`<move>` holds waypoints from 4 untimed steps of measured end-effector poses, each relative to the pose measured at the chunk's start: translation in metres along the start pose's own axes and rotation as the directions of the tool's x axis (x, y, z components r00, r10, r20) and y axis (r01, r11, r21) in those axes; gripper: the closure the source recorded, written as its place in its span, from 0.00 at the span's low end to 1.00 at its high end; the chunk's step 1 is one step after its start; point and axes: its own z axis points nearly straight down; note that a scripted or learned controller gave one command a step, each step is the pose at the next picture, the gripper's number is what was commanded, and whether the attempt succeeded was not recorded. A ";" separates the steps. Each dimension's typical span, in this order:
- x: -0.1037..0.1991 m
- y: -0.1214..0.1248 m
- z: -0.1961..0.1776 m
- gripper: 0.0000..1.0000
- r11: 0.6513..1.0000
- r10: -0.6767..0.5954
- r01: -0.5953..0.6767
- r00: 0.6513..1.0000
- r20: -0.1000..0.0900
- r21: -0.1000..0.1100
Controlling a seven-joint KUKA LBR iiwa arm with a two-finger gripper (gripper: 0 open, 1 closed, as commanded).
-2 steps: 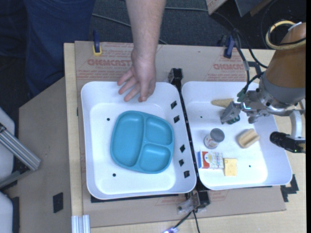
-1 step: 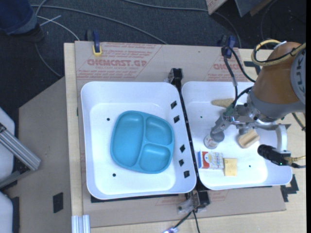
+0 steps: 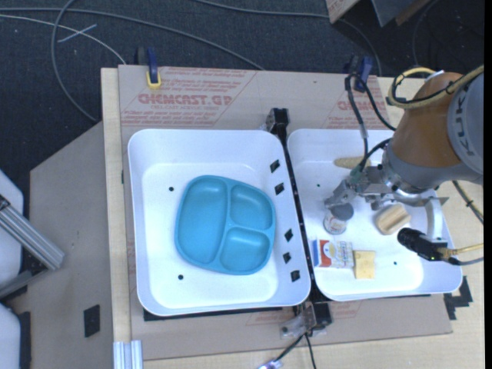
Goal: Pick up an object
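The small, pale, round object [image 3: 334, 224] sits just right of the frame's centre, in the left half of the right-hand bin, directly under the gripper.

At far left, the brown cardboard-topped bench [image 3: 192, 94] carries the left shallow white plastic bin [image 3: 146, 206]. A light blue plastic plate with three compartments [image 3: 225, 225] lies flat in its middle.

The right shallow white plastic bin [image 3: 307, 154] touches the left one along a dark seam. Near its lower left corner lies a flat white packet with red and blue print [image 3: 330, 253]. A yellow square sponge-like piece [image 3: 364, 264] lies just beside the packet on its right.

The grey metal gripper [image 3: 340, 204] hangs right over the round object; I cannot tell whether it is open or closed. A tan block [image 3: 390, 219] rests to their right. A pale tan stick [image 3: 347, 161] lies near the bin's upper edge. The arm [image 3: 430, 129] enters from the right edge.
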 end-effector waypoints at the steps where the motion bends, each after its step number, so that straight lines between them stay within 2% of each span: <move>1: -0.002 -0.005 0.012 0.00 1.000 0.003 -0.003 1.000 0.004 0.014; 2: -0.002 -0.004 0.002 1.00 1.000 0.004 -0.005 1.000 0.003 0.014; 3: 0.005 0.006 -0.056 1.00 1.000 0.001 -0.001 1.000 0.005 0.009; 4: 0.005 0.008 -0.099 1.00 1.000 0.002 -0.002 1.000 0.004 0.010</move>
